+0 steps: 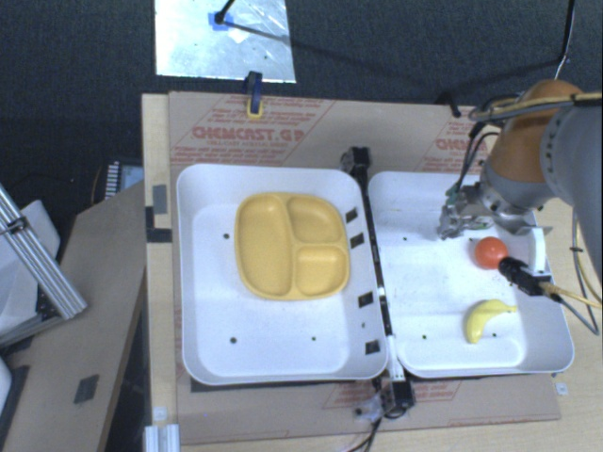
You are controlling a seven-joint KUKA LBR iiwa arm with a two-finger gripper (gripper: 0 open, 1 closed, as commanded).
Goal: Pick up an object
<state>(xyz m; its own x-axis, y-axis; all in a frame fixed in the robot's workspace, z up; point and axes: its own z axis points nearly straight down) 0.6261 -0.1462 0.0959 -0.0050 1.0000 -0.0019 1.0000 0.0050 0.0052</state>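
Observation:
An orange-red ball [489,251] lies in the right bin [415,347], toward its far right side. A yellow banana [485,319] lies nearer the front of the same bin. My gripper [459,219] hangs low over the bin's back right part, just left of and behind the ball. Nothing shows between its fingers, and their spread is too small to make out. The grey arm with its orange band [528,149] comes in from the right.
The left bin [203,347] holds a yellow three-compartment plate [287,245]. A black divider [369,262] runs between the bins. Cables trail along the right bin's edge near the ball.

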